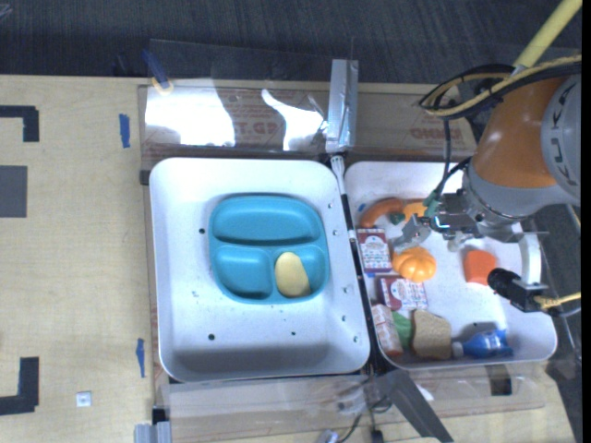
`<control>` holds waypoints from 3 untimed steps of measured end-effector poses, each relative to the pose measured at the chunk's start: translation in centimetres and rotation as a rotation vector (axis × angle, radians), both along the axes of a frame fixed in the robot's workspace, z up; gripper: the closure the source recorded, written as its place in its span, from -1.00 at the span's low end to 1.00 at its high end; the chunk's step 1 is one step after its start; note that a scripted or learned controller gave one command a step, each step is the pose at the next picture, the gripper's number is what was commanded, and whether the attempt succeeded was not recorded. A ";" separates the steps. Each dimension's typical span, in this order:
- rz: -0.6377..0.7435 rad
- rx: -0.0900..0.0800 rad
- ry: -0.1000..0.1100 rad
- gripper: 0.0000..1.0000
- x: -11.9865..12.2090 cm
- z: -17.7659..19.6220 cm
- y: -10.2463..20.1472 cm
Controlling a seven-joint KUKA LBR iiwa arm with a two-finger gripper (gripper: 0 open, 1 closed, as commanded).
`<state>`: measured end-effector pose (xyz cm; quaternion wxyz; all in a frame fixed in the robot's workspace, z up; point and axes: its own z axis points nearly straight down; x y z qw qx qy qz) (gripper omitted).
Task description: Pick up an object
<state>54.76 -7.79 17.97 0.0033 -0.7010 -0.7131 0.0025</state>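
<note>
On the bench, the left bin holds a blue tray with a yellow lemon-like piece in its near right compartment. My arm comes from the right over the far side of the right bin. My gripper hangs low among the small things there, just above an orange ball; I cannot tell if it is released or clenched. Near it lie a small red carton at the left, an orange cup at the right, and at the near wall a brown piece and a blue bottle.
</note>
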 end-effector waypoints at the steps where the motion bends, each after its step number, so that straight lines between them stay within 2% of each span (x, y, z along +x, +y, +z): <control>1: 0.050 -0.001 -0.010 -1.00 -1.6 -8.5 -2.5; 2: 0.048 0.001 0.001 1.00 -1.9 -8.1 -2.5; 3: 0.034 -0.001 -0.007 1.00 -6.6 0.7 -2.4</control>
